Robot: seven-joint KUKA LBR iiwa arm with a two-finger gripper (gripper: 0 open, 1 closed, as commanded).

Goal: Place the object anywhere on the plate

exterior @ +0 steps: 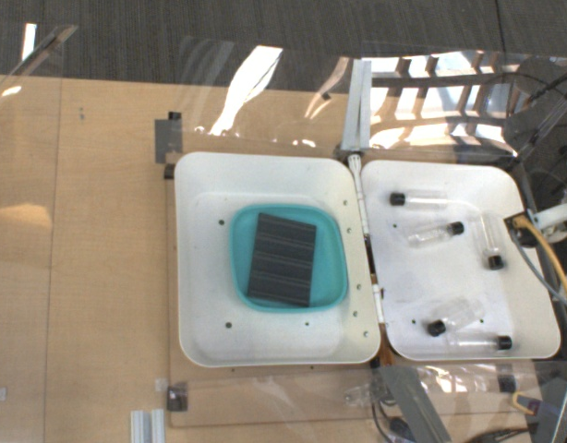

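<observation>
A teal plate [331,264] rests in the middle of the left white bin [200,275]. On it lies a dark grey ribbed rectangular block [282,259], lying flat and turned slightly off square. Several clear tubes with black caps lie scattered in the right white bin [533,326]: one near the back left [415,197], one at the middle [435,233], one upright along the right side [491,242], and two near the front [452,317] [476,342].
A metal divider post [357,109] rises at the back between the two bins. Cables and a yellow hose [542,257] hang along the right bin's right edge. Metal framing [422,418] sits below the front edge.
</observation>
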